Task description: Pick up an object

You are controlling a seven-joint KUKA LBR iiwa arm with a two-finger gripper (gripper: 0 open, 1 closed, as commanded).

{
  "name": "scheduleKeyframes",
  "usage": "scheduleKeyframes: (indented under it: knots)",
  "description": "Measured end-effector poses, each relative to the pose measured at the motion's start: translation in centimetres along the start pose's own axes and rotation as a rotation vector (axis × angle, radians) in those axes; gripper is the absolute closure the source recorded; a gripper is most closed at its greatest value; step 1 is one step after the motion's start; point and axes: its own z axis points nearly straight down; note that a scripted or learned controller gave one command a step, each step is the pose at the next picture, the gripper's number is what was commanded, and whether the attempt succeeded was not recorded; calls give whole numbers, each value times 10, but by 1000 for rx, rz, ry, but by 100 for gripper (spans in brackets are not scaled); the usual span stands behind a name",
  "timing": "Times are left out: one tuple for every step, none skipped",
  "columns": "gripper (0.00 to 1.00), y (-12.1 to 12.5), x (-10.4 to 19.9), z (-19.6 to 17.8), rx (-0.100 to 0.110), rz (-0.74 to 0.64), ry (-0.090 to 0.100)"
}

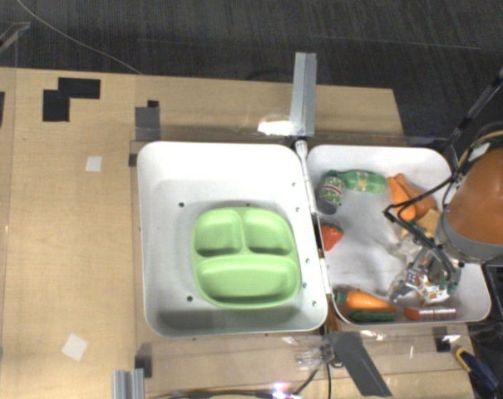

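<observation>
Fingers' state I can't tell; my gripper (419, 279) hovers low in the right shallow white bin (363, 248), approaching. Next: descend onto the orange plastic carrot (363, 301).

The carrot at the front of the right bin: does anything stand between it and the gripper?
Nothing visible does. The carrot lies against the front wall of the right bin, and the gripper hangs just to its right, with bare floor between them.
</observation>
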Motion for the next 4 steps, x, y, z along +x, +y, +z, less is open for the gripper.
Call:
scheduleKeyframes:
  knots:
    - [0,75,-53,2,-3,-207,-2]
    - [0,86,-44,2,-3,-630,-6]
    - [0,92,-101,4,-4,-572,0]
    - [0,77,-151,7,-15,-554,81]
